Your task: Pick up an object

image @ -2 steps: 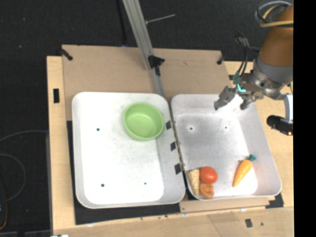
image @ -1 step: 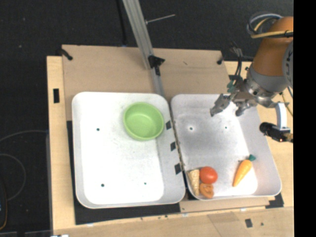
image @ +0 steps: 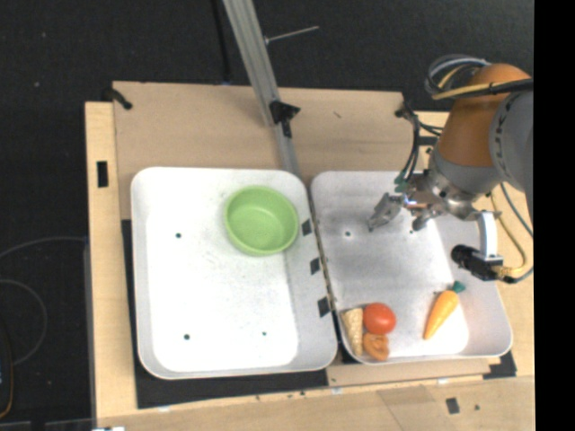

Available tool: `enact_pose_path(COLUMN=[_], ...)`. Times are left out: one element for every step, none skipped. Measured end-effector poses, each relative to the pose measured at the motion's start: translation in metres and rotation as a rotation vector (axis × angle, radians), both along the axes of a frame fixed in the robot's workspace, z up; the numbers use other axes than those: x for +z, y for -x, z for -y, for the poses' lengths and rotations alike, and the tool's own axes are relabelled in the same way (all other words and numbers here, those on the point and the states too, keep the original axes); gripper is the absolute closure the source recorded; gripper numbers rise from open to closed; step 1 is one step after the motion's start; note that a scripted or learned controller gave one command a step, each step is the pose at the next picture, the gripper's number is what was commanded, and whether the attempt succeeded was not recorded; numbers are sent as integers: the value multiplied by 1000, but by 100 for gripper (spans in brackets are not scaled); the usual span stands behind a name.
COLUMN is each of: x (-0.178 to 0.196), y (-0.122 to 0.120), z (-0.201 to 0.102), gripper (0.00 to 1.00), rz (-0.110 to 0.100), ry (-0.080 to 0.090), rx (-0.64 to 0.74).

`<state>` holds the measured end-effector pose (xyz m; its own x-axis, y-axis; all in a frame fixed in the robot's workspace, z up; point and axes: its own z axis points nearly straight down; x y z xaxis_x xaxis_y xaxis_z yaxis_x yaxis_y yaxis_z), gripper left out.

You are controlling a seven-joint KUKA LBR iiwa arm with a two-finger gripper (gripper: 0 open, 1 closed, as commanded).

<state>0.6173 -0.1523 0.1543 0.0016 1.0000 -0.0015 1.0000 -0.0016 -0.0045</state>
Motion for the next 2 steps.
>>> enact_pose_path(x=[-53,-38], y=[1,-1], z=[1,2], gripper=[0,100], rz=[1,8], ry=[1,0], rx=[-2,-7])
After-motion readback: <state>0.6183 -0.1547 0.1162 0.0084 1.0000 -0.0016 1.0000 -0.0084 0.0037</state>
